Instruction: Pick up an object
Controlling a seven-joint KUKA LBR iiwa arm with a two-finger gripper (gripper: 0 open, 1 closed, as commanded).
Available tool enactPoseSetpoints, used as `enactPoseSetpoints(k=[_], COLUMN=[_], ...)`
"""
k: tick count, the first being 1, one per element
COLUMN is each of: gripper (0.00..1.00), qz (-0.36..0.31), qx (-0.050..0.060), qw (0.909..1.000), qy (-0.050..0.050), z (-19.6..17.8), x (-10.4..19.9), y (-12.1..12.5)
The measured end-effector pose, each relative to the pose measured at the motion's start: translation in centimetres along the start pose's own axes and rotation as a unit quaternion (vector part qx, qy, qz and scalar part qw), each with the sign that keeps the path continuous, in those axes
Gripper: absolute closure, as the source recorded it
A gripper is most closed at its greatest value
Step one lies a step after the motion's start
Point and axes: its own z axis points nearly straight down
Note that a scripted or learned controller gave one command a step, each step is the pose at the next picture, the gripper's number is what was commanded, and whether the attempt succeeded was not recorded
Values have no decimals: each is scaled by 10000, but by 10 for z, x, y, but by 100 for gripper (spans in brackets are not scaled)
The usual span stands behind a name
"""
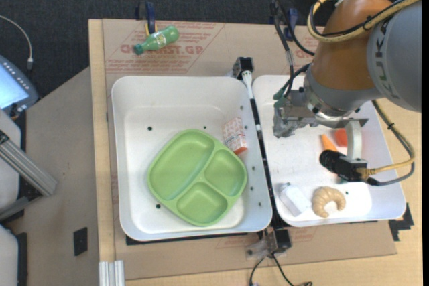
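My gripper (pixel 285 124) hangs over the left part of the right bin (pixel 267 87), above bare white floor near the divider, and nothing shows in its grasp. A tan croissant (pixel 328 200) lies at the bin's front. Just left of the croissant sits a small white block (pixel 292 198). An orange piece (pixel 328 142) lies to the right of the gripper, partly hidden by the wrist. In the left bin (pixel 127 144) rests a green divided plate (pixel 197 176), with a small red and white carton (pixel 234 135) by its far right edge.
A green bottle (pixel 155 40) lies on the cardboard behind the left bin. A black-headed tool with a white handle (pixel 244 70) rests along the divider between the bins. The arm's orange and grey body covers the right bin's far right.
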Motion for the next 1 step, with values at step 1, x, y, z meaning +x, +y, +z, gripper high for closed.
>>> enactPoseSetpoints(k=[1], gripper=[100], qz=[5], qx=[-2], qw=[10000], qy=[-5], z=[8], x=[50], y=[-7])
